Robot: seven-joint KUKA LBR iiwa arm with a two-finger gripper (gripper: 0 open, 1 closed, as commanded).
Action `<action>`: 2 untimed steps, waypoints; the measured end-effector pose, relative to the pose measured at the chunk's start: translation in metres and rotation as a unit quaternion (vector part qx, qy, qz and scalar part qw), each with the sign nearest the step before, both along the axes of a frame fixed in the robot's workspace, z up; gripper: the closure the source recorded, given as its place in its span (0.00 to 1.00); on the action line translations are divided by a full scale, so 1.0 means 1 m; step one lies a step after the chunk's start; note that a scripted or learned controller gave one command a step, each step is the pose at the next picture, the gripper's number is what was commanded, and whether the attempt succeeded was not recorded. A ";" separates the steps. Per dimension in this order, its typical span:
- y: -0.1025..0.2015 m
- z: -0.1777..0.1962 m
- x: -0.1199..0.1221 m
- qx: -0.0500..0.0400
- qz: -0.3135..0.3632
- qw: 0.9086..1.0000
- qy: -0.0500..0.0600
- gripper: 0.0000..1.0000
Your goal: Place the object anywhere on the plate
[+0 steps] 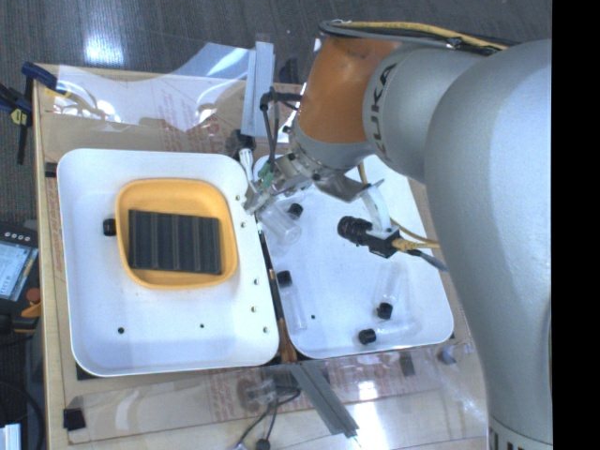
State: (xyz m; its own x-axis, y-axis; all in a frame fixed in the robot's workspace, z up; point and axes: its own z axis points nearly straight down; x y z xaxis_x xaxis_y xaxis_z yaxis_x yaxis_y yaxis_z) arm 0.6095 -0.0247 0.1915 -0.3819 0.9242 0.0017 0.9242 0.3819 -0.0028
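Overhead, the gripper (262, 193) is seen at about 10 o'clock of the right bin (427, 331), over the seam where that bin meets the left bin (84, 340). Whether the claw is released or clenched cannot be told, since it is masked by the wrist hardware. A clear vial (280, 223) with a black cap is seen just beside it, toward 4 o'clock; whether the two are touching cannot be told. This vial is well apart from the yellow plate (141, 200).

Three more capped vials are scattered in the right bin. A second vial (285, 291) is found at 8 o'clock by the left wall, a third vial (386, 298) at 4 o'clock, and a fourth vial (375, 334) at 5 o'clock near the front rim.

The plate is set near the middle of the left bin, shifted slightly toward 12 o'clock, and a black ridged block (178, 240) is carried on it. A small black piece (110, 226) is seen on the bin floor at the plate's 9 o'clock edge.
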 end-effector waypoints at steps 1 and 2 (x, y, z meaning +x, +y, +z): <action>0.033 0.000 -0.026 0.000 0.072 0.997 0.001 1.00; 0.033 0.000 -0.026 0.000 0.071 0.997 0.001 0.00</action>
State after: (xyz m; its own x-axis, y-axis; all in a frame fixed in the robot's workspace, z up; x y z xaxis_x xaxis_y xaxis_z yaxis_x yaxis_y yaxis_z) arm 0.5837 0.0079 0.1912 -0.5095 0.8605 0.0020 0.8605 0.5095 -0.0040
